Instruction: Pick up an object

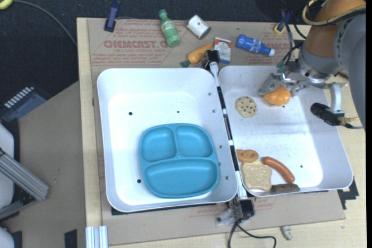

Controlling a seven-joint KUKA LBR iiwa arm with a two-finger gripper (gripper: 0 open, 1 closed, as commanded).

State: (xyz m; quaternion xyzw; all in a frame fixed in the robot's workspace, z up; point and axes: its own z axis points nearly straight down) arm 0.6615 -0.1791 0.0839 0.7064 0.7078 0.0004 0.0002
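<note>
One orange object [278, 96] sits clasped between the fingers of the gripper [279, 88], at the right bin's [325, 148] far end

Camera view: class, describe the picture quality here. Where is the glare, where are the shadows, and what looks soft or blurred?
Camera view: even overhead light, with the white bins bright and nearly washed out; soft shadows lie under the blue plate and below the gripper; the small food items, such as the cookie, look slightly soft; the dark floor shows little detail.

Blue divided tray [179, 160] in left bin [116, 125]; green bottle [169, 29] on bench [139, 43].
</note>
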